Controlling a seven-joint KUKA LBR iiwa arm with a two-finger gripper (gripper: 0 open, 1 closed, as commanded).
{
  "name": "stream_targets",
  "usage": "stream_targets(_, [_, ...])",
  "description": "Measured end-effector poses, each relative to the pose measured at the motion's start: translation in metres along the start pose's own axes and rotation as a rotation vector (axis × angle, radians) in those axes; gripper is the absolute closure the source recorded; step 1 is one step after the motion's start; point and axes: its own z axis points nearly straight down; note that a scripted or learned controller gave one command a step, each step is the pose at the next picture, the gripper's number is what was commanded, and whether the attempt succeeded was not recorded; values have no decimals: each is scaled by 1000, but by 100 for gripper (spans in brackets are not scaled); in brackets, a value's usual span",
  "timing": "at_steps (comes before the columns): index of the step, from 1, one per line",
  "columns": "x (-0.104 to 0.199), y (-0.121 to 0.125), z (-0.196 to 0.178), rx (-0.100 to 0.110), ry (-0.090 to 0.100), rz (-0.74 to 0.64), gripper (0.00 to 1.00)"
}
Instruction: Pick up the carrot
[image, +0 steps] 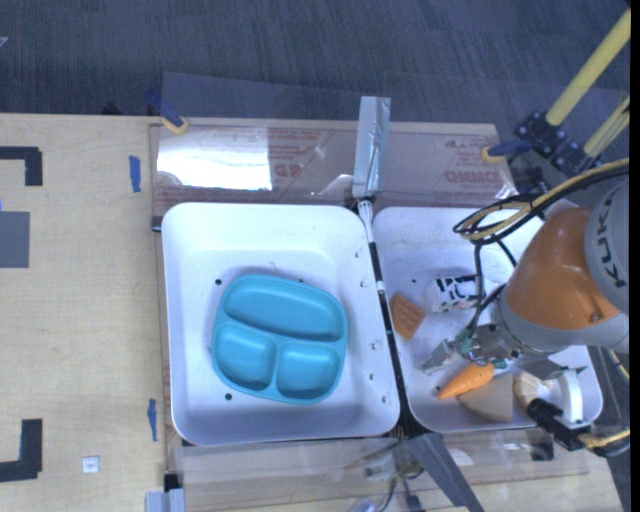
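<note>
The orange carrot (466, 381) lies in the right bin (420, 250) near its front wall, its thin tip pointing left. My gripper (470, 348) hangs low over the bin, just above and touching or nearly touching the carrot's thick end. The grey wrist and orange band (560, 275) rise behind it to the right and hide the bin's right side.
A tan cracker-like piece (407, 316) lies left of the gripper near the divider. A beige lump (492, 402) sits beside the carrot at the front, and a white and black item (455, 288) lies behind. The left bin (200, 240) holds a blue divided plate (279, 338).
</note>
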Motion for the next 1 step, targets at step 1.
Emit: stream_targets(1, [0, 2, -11, -6, -1, 2, 100])
